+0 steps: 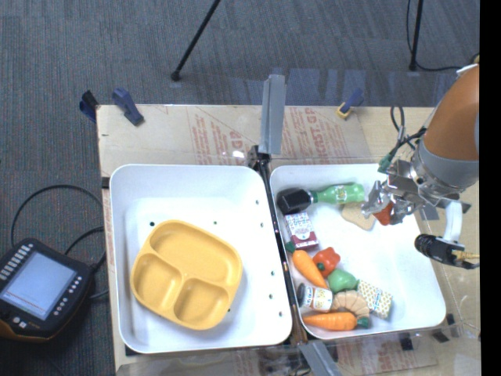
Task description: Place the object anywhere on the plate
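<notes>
we see two white bins side by side on the table (156,135). in the left bin (125,190) lies the yellow plate (186,272), a divided one with three sections, nothing on it. the right bin (419,288) holds the toy food: a green bottle (333,195) with a black cap at the far left, a small red box (301,232) just near of it, then an orange carrot (308,269), a red pepper (326,258), a green vegetable (342,280), a small jar (316,297), a second carrot (331,320) at the near edge, and a patterned packet (375,298). a flat tan piece (359,216) lies toward the far right of that bin. the arm reaches in from the right, and the tool (381,207) hangs over the far right part of the right bin, just beside the tan piece. a small red object (383,214) shows at its tip, but we cannot tell whether the tool grips it, nor whether the tool is open or closed. a tablet-like controller (35,288) sits on the floor to the left.
</notes>
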{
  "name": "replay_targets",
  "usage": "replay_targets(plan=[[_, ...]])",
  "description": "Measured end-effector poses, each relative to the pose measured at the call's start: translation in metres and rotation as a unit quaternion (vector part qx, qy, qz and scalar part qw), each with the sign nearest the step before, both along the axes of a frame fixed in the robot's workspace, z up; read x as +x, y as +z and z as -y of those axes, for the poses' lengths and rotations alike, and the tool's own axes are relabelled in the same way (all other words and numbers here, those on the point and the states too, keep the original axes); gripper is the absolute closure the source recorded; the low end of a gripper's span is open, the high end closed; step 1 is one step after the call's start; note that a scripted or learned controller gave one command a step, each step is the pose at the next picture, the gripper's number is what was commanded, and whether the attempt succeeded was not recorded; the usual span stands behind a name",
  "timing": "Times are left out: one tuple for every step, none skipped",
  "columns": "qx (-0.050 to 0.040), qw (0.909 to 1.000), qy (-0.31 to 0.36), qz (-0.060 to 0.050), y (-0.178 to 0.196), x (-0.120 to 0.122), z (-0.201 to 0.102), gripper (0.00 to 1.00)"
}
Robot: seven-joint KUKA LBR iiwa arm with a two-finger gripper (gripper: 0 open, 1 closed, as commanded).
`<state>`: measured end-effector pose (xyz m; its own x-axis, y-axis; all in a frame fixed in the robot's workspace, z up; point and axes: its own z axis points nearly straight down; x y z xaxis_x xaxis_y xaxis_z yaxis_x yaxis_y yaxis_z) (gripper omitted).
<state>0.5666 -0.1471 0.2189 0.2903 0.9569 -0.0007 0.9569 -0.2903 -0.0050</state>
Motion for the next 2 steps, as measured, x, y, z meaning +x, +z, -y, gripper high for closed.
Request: replay_targets(plan=[[0.0012,0.9846,0.175,0.0,-0.017,0.002,-0.097,1.0],[0.0014,0.9677,0.252,-0.001,-0.034,-0.011,-0.164,1.0]])
